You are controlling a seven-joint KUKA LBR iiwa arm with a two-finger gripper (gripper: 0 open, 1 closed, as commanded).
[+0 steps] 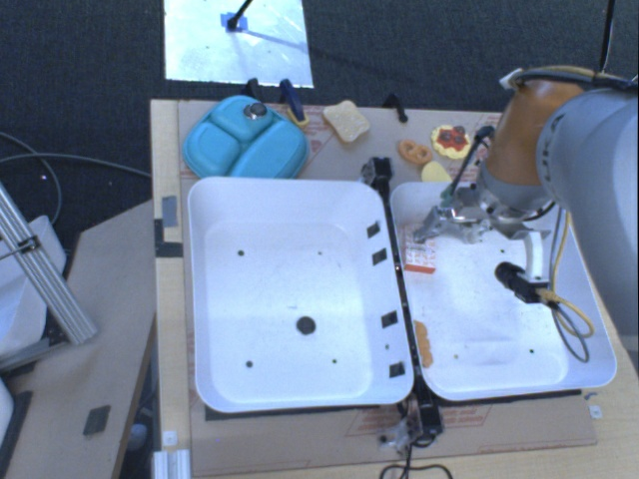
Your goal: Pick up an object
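The jaws (431,230) are poised low in the right bin (559,367), their opening unclear; a red-and-white card (419,255) is just below-left.

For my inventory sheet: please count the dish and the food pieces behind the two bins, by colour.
Blue: 1, divided dish
Tan: 2, toast slice, pretzel
Yellow: 2, pizza round, pale piece
Total: 5

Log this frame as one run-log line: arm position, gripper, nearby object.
arm: over right bin | gripper: low at bin's far-left corner | nearest: red-and-white item beside it, not held | task: pick pending
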